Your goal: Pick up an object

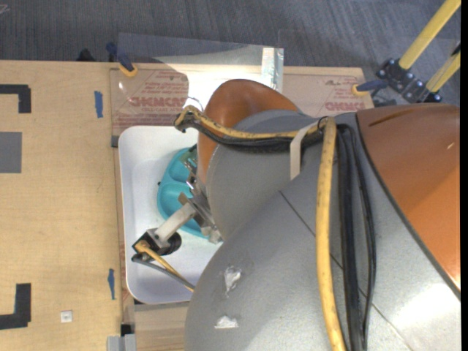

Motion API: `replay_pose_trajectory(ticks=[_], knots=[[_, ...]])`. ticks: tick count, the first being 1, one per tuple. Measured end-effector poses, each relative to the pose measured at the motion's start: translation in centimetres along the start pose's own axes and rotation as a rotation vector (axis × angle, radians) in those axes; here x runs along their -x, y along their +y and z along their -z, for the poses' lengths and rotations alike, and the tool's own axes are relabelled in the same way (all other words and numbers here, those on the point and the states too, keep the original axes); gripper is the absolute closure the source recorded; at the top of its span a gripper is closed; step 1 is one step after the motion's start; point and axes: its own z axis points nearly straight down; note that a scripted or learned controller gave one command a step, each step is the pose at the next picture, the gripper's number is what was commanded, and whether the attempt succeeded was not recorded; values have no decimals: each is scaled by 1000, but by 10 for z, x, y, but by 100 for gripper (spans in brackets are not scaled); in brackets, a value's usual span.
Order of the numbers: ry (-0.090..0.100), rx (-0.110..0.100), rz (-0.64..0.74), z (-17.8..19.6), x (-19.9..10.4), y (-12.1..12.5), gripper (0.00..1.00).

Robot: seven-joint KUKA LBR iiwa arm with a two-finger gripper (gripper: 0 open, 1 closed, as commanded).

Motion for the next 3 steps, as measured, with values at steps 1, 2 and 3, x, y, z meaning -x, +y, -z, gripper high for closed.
replay_pose_trajectory(ticks=[1, 2, 3], knots=[[5, 2, 638, 44, -1, 0, 100], [1, -1, 208, 23, 0, -1, 100], [13, -3, -34, -108, -3, 1, 100]])
